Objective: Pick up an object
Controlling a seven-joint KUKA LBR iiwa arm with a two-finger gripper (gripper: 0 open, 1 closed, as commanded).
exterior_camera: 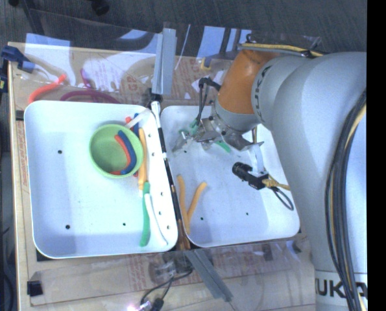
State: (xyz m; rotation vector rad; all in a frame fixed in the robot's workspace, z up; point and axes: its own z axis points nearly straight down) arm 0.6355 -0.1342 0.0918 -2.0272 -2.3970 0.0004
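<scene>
A small green thing (222,147) lay in the right bin (244,241), near the back, just beside the hand (196,135). The hand hung low over the back left part of that bin. I could not tell if the hand was let go or squeezed tight, and I could not tell if it had hold of anything.

Closer to the front of the same bin lay two orange sticks (196,196), one of them right by the bin's left wall.

The left bin (63,238) sat touching the right one. In it stood a green bowl (105,151) with a red bent piece (122,149) and a blue one inside. A long green stick (145,216) and a white stick (155,212) lay along its right wall.

Both bins sat on the brown surface (102,277). The grey arm (309,109) came in from the right.
</scene>
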